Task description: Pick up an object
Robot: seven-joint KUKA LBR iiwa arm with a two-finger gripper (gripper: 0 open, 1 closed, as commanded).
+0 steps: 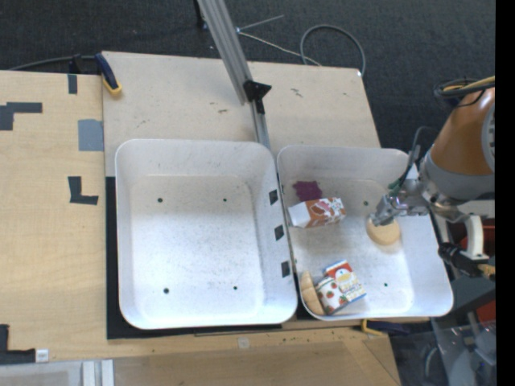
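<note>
I count two white bins on my bench, the left bin [197, 232] and the right bin [402, 284], side by side. In the right one I see five loose things: one dark purple piece [306, 190], one small red-and-white carton [319, 212], a second red-and-white carton [339, 286], one tan round lump [385, 233], and one tan curved piece [309, 291] at the near wall. On the bench itself I count one yellow-and-blue clamp [108, 74] and one grey metal rail [233, 55].
</note>
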